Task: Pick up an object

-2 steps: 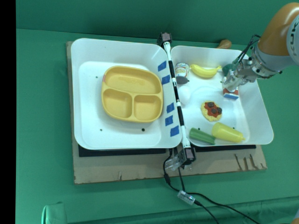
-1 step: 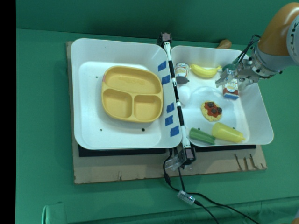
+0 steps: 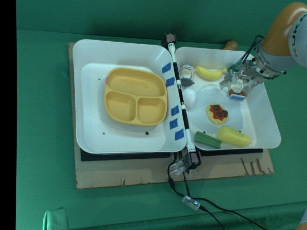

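Your gripper (image 3: 237, 80) hangs at three o'clock in the right bin (image 3: 268, 123), half hiding a small carton (image 3: 237, 94); I cannot tell its state. That bin also holds one banana (image 3: 209, 73), one egg (image 3: 190, 98), one pizza toy (image 3: 217, 113), one cucumber (image 3: 207, 139), one corn cob (image 3: 233, 136). One yellow tray (image 3: 135, 96) fills the left bin (image 3: 91, 123).

The arm (image 3: 288, 30) had a rounded orange band above the wrist, and below the band a grey ring-shaped section. The gripper (image 3: 238, 80) was made of pale grey metal parts with a blocky, angular shape. Thin dark cables ran from the wrist section along the gripper body.
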{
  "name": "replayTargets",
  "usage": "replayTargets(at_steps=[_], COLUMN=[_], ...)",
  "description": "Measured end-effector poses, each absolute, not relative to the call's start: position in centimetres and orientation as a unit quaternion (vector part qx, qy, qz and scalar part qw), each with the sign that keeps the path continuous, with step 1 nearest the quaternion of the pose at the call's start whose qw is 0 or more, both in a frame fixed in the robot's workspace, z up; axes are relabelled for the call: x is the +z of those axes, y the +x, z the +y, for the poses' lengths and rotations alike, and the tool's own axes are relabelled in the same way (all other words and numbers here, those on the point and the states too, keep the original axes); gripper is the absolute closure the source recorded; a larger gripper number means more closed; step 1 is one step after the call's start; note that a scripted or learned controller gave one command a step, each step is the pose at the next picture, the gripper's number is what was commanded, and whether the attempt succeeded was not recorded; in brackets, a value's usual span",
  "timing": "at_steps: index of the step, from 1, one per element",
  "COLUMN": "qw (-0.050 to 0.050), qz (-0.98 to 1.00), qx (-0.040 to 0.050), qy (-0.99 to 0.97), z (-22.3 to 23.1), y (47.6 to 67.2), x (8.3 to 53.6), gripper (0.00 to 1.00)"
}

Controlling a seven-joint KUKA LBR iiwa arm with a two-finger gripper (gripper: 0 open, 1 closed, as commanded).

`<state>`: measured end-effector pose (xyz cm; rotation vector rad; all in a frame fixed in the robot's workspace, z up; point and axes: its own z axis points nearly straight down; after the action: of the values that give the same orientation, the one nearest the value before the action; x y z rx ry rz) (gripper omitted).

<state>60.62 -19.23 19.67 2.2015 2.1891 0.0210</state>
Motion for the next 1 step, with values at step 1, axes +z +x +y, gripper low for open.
replayTargets(at_steps=[1], qw=[0.029], qz=[0.703], qx=[0.0094], qy=[0.711], z=[-19.68], y=[60.94], x=[21.45], gripper=[1.0])
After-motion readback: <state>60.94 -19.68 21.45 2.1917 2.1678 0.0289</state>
